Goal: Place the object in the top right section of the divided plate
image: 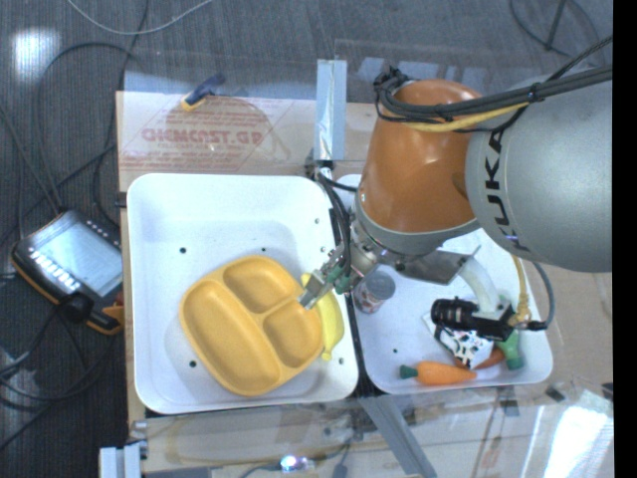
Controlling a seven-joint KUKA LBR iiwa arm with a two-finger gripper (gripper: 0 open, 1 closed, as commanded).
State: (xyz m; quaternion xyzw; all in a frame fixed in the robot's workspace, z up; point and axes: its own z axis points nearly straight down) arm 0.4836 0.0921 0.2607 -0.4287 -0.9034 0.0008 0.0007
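Our claw (320, 289) hangs over the yellow divided plate (254, 327) at its right edge; we cannot tell its state. A yellow object (333, 325) lies just below it against the rim, long axis running up-down.

Yellow divided plate (249, 327) lies in left bin (159, 217), tilted, three sections visible. End effector (320, 289) sits at the plate's right rim, over a yellow object (333, 327) beside the plate. Right bin (398, 352) contains a carrot (443, 372), a black-and-white item (466, 345) and a small can (376, 292).
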